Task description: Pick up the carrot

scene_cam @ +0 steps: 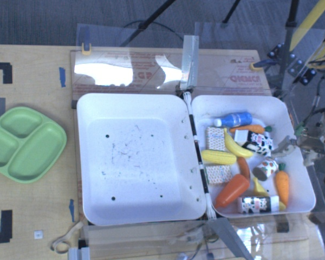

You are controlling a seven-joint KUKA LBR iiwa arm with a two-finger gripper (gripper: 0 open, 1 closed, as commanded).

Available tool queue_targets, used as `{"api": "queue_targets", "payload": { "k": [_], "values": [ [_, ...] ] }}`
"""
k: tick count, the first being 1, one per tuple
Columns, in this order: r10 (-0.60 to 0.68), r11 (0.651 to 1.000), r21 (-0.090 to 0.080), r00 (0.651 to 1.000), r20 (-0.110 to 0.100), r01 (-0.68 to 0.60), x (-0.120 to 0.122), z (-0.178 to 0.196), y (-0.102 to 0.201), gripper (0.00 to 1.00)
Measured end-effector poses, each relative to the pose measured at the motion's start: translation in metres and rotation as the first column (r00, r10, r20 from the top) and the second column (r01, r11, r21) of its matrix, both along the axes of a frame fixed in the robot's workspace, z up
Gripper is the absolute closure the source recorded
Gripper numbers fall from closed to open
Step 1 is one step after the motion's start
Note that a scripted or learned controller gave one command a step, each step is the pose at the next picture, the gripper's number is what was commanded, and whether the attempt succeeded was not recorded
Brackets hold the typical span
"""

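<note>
Nearest, at the near wall of the right bin (306,202), a small cow-patterned bottle (258,203) lies on its side. Just beyond its right end lies the carrot (282,187), in the near right corner of that bin, close to the right wall, its green top pointing far and its tip toward the bottle. To the left of the bottle a thick orange-red vegetable (232,190) lies at a slant, and a thinner orange piece (244,167) sits just beyond it. Between that piece and the carrot's top rests a small rounded white and brown toy (268,168). Farther in, by the left wall of this bin, a tan wafer (218,173) lies under a yellow corn cob (219,157), and a banana (235,144) slants beside a second wafer (215,138). A black and white cow-patterned box (258,142) sits to the right of the banana, with another orange piece (249,128) just beyond it and a blue bottle (234,119) lying farthest. The gripper (292,144) hangs over the right rim of this bin, farther back than the carrot and apart from it; whether it is wide or narrow I cannot tell. The left bin (132,156) shows faint scuffs on its floor. Well to the left, on the wooden bench (38,210), rests a green divided plate (24,143).
</note>
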State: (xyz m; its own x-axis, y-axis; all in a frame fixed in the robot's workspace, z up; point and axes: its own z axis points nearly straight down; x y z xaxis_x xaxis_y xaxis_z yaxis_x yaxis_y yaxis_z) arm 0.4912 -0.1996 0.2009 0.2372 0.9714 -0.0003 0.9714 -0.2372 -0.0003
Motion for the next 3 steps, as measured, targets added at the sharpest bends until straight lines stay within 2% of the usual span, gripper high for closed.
{"api": "queue_targets", "payload": {
  "k": [1,2,3],
  "values": [
    [0.295,0.955,0.01,0.955,-0.002,-0.295,-0.012,-0.102,-0.007,0.0],
    [0.292,0.956,0.006,0.956,-0.001,-0.292,-0.012,-0.093,-0.008,1.0],
    [0.221,0.975,0.0,0.975,0.0,-0.221,0.031,0.01,0.049,1.0]
  ]
}}
